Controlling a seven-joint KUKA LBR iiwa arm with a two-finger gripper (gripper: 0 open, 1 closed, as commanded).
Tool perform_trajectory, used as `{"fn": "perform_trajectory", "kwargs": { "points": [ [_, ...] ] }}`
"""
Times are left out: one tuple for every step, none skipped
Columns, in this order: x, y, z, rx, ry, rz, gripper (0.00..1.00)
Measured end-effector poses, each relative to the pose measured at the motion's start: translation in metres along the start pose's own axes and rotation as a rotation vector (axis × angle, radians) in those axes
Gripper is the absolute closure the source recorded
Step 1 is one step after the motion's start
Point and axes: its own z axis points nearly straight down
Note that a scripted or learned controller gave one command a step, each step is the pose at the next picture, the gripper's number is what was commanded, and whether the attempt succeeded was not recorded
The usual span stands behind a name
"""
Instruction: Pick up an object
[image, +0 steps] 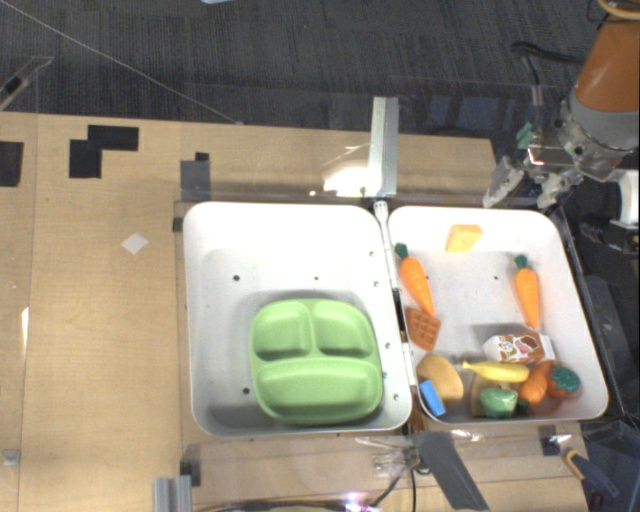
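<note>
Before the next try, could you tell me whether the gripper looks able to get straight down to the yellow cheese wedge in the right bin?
Probably yes: the cheese wedge lies alone near the back wall, and the gripper hangs nearby above the rim.

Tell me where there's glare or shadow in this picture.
Camera view: bright glare on the bench behind the left bin; soft shadow beside the green tray; the toys, such as the carrot, look evenly lit and fairly sharp.

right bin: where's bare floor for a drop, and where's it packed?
Right bin: bare floor in the middle, between the left carrot and the right carrot, below the cheese wedge. The near edge is crowded: waffle, potato, banana and carton bunch together. Left bin: bare behind the green tray.
</note>
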Motion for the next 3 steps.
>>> {"fn": "perform_trajectory", "kwargs": {
  "points": [
    [-0.057,-0.004,0.173,-0.003,-0.001,-0.078,0.0],
    [-0.069,-0.039,0.175,-0.001,0.0,-0.127,0.0],
    [-0.069,-0.071,0.18,-0.008,-0.001,-0.094,0.0]
  ]
}}
